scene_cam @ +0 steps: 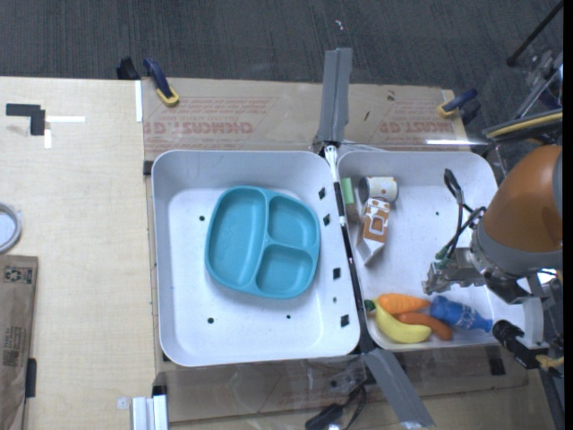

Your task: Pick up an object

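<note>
My gripper [441, 280] hangs low in the right bin [421, 173], on its right side. It sits just above a blue bottle [458, 314] that lies on its side. Left of the bottle are an orange carrot [405, 304] and a yellow banana [400, 329], close to the bin's front wall. A white and brown carton [375, 227] lies further back, with a small white cup [382, 189] behind it and a green stick [347, 200] by the left wall. A black spoon [455, 189] rests near the arm.
The left bin [179, 330] bears a blue divided plate [264, 240]. The arm's orange band [530, 209] covers the right bin's right edge. Clamps [161, 83] hold cardboard behind the bins. A tape roll [5, 228] lies on the bench at the far left.
</note>
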You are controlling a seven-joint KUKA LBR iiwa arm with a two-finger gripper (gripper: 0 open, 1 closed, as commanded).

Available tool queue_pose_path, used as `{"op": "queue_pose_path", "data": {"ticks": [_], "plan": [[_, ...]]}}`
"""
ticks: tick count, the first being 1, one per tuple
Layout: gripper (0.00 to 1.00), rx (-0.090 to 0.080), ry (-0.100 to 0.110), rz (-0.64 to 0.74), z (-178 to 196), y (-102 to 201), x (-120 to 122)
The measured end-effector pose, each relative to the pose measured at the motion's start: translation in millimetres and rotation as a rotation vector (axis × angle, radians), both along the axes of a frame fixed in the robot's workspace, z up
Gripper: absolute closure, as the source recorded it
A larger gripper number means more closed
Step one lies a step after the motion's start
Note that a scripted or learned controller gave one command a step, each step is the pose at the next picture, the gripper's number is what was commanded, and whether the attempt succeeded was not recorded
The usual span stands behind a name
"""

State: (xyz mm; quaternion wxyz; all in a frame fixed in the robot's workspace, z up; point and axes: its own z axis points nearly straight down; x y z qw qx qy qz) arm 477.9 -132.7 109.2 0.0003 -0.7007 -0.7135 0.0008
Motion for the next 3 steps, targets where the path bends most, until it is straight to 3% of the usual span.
{"op": "queue_pose_path", "data": {"ticks": [1, 2, 3], "plan": [[0.0, 0.0, 0.0, 0.0, 0.0, -0.1, 0.0], [0.0, 0.001, 0.001, 0.038, -18.4, -28.1, -1.2], [1.0, 0.002, 0.001, 0.035, -9.7, -28.2, -1.0]]}}
